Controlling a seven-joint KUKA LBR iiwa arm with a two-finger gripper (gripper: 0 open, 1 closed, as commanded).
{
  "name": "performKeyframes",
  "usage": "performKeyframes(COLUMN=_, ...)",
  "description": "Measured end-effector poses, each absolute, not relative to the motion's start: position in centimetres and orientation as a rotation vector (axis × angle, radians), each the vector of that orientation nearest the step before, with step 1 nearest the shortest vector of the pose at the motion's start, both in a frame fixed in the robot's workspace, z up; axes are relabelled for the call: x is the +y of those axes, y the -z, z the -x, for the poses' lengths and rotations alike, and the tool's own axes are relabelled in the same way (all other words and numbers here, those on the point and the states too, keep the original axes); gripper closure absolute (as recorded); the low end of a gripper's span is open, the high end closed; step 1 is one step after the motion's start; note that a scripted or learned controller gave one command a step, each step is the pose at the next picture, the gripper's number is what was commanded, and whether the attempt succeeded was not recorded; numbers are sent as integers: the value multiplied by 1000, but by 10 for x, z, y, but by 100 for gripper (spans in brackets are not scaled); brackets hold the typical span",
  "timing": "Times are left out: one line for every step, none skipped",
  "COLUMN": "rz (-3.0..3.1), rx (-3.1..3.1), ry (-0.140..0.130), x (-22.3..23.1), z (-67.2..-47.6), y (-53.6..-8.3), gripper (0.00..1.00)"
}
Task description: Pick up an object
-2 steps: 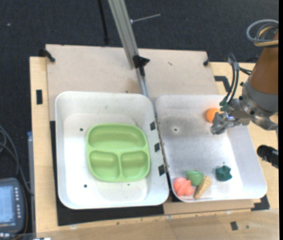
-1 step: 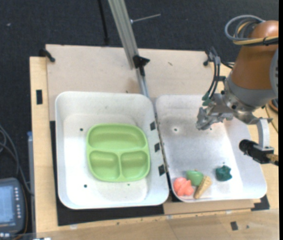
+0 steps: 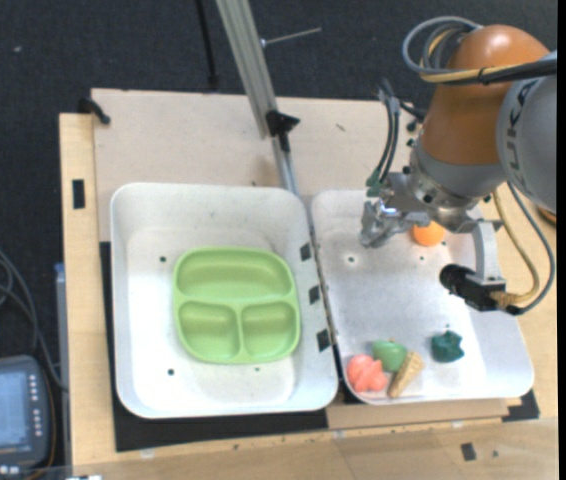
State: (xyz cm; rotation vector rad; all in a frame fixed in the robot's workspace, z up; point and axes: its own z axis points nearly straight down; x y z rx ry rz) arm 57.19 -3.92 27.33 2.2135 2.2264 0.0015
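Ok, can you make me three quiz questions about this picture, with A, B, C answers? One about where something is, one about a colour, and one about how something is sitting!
1. Where is the green tray?
A. In the left bin
B. In the right bin
C. On the floor

2. What colour is the small ball beside the gripper?
A. Blue
B. Orange
C. Purple

3. How is the green tray sitting?
A. Standing on its edge
B. Flipped upside down
C. Lying flat, hollows facing up

Answers:
1. A, the tray lies in the left bin, away from the toys.
2. B, the ball under the arm is orange, in the right bin.
3. C, its three compartments open upward.
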Motion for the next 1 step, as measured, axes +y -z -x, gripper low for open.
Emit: performKeyframes(rz=-2214, rx=2226, ry=-1, x=0, z=-587, y=-265, gripper=100)
